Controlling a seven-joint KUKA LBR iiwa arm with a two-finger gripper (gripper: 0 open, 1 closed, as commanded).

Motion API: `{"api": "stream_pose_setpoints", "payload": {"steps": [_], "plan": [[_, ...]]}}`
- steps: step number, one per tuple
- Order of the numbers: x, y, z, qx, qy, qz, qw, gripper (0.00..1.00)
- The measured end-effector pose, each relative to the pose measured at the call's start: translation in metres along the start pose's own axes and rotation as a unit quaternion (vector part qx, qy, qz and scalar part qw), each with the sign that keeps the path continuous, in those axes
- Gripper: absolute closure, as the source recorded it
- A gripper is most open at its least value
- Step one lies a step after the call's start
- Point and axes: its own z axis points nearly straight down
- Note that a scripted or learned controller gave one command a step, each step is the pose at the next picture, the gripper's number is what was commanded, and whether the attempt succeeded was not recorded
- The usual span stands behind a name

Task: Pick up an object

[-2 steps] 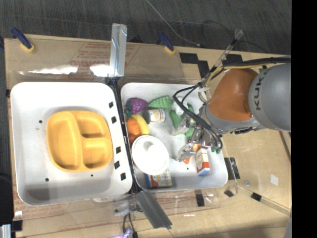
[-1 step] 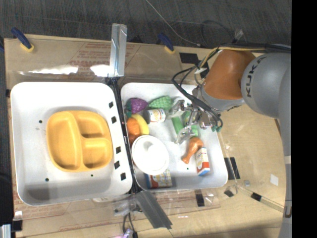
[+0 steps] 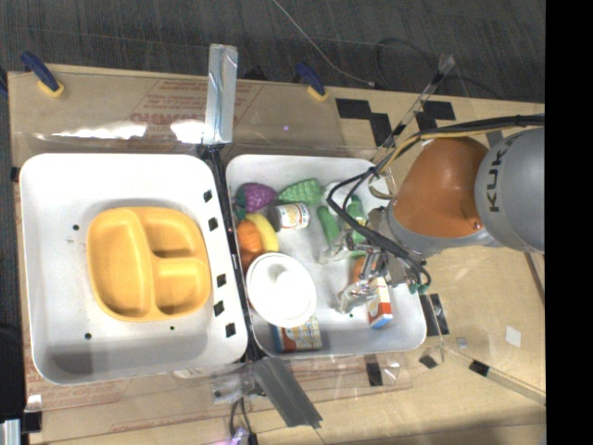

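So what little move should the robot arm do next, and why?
Probably lower a touch onto the red and white carton. The gripper sits low in the right bin, right beside that carton, and nothing shows between its fingers yet.

Dark grey carpet lies beyond the far edge of the tan tabletop, with a thin cable trailing across it.
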Motion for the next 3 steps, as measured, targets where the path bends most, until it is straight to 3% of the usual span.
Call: {"api": "stream_pose_setpoints", "payload": {"steps": [1, 2, 3], "plan": [[-0.023, -0.002, -0.001, 0.000, -0.001, 0.137, 0.9906, 0.00], [-0.099, -0.010, 0.000, 0.000, 0.000, 0.111, 0.9938, 0.00], [-0.041, -0.004, 0.000, 0.000, 0.000, 0.151, 0.9886, 0.00]]}}
